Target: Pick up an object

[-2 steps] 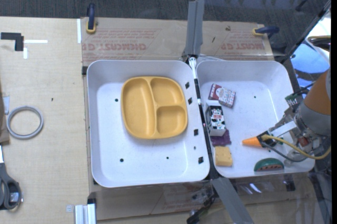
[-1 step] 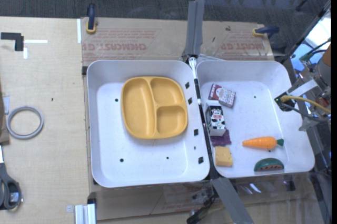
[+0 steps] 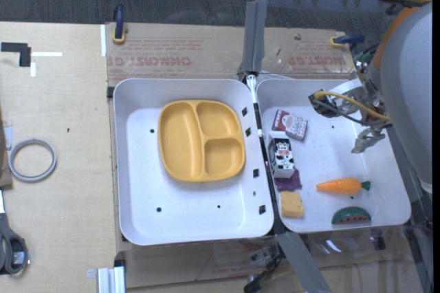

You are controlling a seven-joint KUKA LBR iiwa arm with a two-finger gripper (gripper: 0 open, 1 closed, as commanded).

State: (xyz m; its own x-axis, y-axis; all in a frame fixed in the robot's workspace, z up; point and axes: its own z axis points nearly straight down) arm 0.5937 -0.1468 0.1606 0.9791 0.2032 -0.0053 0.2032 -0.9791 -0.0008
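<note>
watermelon slice toy lies at right bin's front edge, carrot behind it; gripper hovers above, fingers spread, holding nothing.

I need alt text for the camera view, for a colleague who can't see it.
The grey arm's claw hovers over the right bin, above a carrot, watermelon slice, cheese wedge, red box and black-and-white carton. The left bin holds a yellow divided plate.
</note>
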